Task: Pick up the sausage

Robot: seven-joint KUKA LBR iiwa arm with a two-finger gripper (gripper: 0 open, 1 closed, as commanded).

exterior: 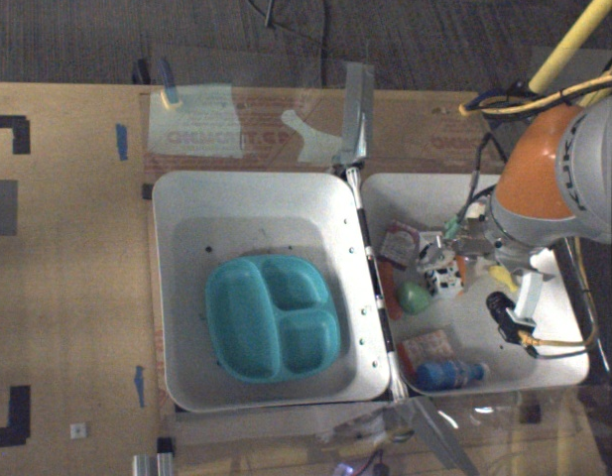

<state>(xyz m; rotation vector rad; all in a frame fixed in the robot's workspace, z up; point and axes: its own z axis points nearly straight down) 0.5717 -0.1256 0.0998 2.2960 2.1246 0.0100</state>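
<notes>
Sausage [386, 294] lies along the right bin's [568, 363] left wall, long axis running near-far. Gripper [446, 266] hangs right of it, mid-bin; can't tell its open/closed state. Move is leftward.

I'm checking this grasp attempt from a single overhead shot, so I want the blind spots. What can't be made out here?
- Gripper: small and cluttered in the camera view; finger state unreadable.
- Sausage: I can't pick it out; the arm covers part of the right bin.
- Small items by the green ball: too blurred to identify.
- Blue bottle: label unreadable.
</notes>
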